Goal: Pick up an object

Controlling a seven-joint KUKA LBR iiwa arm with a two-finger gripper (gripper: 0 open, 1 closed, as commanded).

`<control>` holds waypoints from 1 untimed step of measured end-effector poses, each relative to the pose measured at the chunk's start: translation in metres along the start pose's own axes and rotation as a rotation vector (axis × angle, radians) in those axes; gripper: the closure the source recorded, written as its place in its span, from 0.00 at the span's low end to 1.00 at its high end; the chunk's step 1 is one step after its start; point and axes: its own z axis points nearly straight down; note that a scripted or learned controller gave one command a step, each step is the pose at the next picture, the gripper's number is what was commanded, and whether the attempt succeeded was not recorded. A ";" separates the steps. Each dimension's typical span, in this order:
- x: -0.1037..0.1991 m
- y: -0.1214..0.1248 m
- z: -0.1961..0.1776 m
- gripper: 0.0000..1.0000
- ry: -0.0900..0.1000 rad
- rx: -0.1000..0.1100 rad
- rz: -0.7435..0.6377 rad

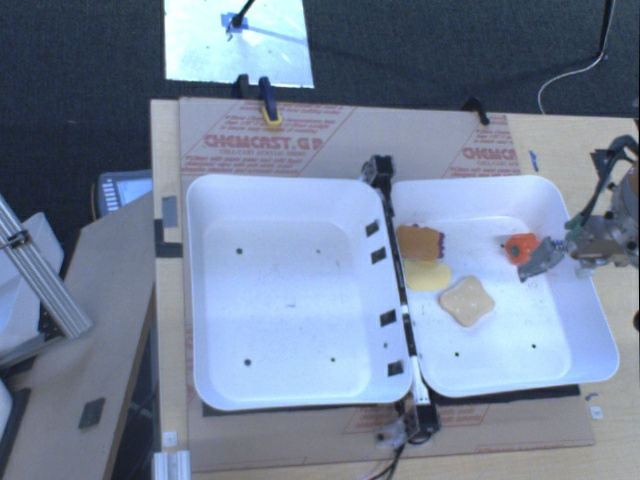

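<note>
Several small objects lie in the right bin (560, 203). A small orange-red object (518, 247) sits in its right half. My gripper (541, 257) reaches in from the right edge, low over the bin floor, and its tip is right beside the orange-red object on that object's right. A brown and orange piece (420, 241) lies near the bin's left wall. Just below it is a flat yellow piece (428, 275), and a beige wavy-edged piece (467, 301) lies toward the front.
The left bin (200, 298) stands beside the right one, with black clips (380, 256) along the shared wall. Both sit on a cardboard sheet (330, 133) on the bench. A shiny metal plate (238, 28) lies at the back.
</note>
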 end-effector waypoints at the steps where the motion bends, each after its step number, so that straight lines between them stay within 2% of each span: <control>1: 0.000 0.001 -0.011 1.00 0.000 -0.003 -0.003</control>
